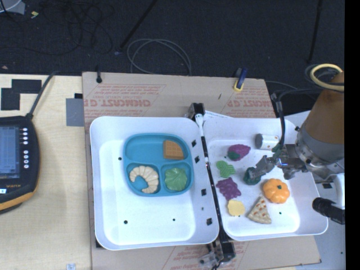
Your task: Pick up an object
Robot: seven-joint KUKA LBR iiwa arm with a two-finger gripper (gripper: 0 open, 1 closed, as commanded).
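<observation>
reaching in from the right over the right bin [306, 221]: grey arm [323, 122] with orange band. pincer [256, 173] hanging low at the bin's middle, tips touching or just above a dark green lump [251, 178]; cannot tell whether anything is sitting between the fingers, or whether they are apart or together.

lying in the right bin: purple grapes [238, 151] toward the far side, green leaf [225, 169] just left of the pincer, second purple bunch [228, 188] below that, yellow piece [236, 208] near the front, pizza slice [260, 211] just beside it, orange pumpkin [275, 190] just right of the pincer, white cylinder [266, 141] at the far right.

sitting in the left bin [107, 207]: blue tray [157, 163] carrying a croissant [144, 178], a lettuce piece [176, 178] and an orange-brown square [174, 149], each in its own compartment.

resting on the bench [50, 207] at far left: pendant [17, 159] with screen.
</observation>
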